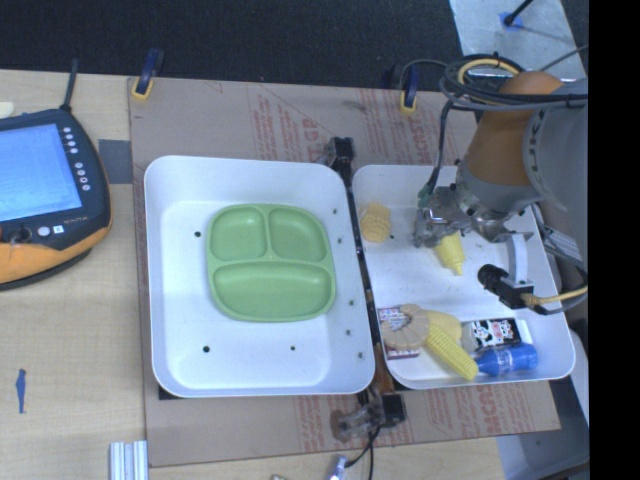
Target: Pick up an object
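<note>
Camera view: gripper (437,224) touches yellow toy (451,253) mid right bin (395,183).

bins (170,368): glossy white plastic | plate (270,262): matt green, probably plastic

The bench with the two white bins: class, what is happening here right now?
A grey KUKA arm with an orange band reaches into the right white bin. Its gripper is low over a small yellow corn-shaped toy; a firm hold cannot be confirmed. A second yellow corn cob, a blue bottle and a pale yellow piece lie nearby. The left white bin holds a green divided plate.
</note>
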`<state>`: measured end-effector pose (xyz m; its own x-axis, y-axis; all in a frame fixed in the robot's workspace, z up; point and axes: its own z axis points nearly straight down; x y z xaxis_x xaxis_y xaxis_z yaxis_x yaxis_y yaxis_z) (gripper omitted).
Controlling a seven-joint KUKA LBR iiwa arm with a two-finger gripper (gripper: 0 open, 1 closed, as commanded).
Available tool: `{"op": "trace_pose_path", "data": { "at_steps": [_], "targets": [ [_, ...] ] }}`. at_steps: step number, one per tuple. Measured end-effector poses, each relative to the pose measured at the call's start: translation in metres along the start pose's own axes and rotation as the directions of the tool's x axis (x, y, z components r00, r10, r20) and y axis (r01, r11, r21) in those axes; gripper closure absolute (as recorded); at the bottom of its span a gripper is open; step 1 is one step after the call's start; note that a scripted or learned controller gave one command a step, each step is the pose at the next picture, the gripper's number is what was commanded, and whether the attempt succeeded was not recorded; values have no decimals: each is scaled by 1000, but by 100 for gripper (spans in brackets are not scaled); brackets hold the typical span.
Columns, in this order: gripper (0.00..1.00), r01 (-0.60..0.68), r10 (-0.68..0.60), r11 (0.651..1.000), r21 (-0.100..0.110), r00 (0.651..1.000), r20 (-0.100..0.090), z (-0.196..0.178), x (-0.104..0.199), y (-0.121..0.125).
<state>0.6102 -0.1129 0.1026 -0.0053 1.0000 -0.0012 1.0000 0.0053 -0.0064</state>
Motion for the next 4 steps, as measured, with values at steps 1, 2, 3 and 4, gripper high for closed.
{"op": "trace_pose_path", "data": {
  "at_steps": [1, 2, 3, 4],
  "targets": [
    [100, 0, 0, 1000, -1, 1000, 0, 11, -28, -45],
    [100, 2, -2, 1000, -1, 1000, -1, 11, 10, -58],
    [100, -2, 2, 1000, -5, 1000, -1, -90, 22, 7],
    [100, 0, 0, 1000, -1, 1000, -1, -89, 47, -9]
  ]
}}
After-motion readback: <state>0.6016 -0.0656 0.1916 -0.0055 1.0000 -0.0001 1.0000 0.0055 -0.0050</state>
